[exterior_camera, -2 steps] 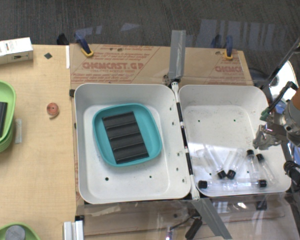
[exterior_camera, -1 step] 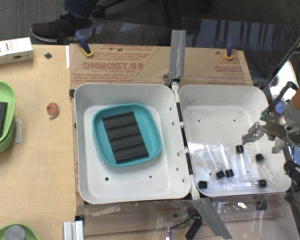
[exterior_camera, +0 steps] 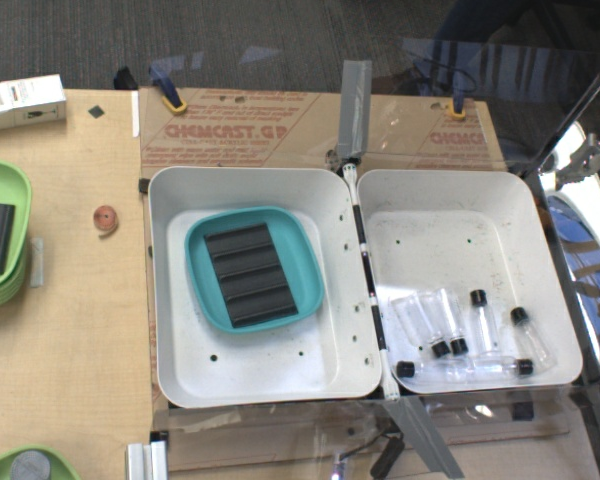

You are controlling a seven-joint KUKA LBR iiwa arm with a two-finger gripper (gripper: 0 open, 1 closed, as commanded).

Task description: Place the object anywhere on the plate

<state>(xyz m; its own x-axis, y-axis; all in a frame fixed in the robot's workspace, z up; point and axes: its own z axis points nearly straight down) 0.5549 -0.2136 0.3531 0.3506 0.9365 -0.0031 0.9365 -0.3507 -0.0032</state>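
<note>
A teal plate lies in the left white bin, slightly toward its back left. A black ridged block rests on the plate and covers most of its middle. In the right white bin, several clear vials with black caps lie scattered along the front, from the front left corner to the front right. Some of them overlap one another.
A grey upright post stands behind the seam between the bins. Brown cardboard lies under and behind the bins. On the wooden bench to the left are a green tray, a small reddish disc and a white box.
</note>
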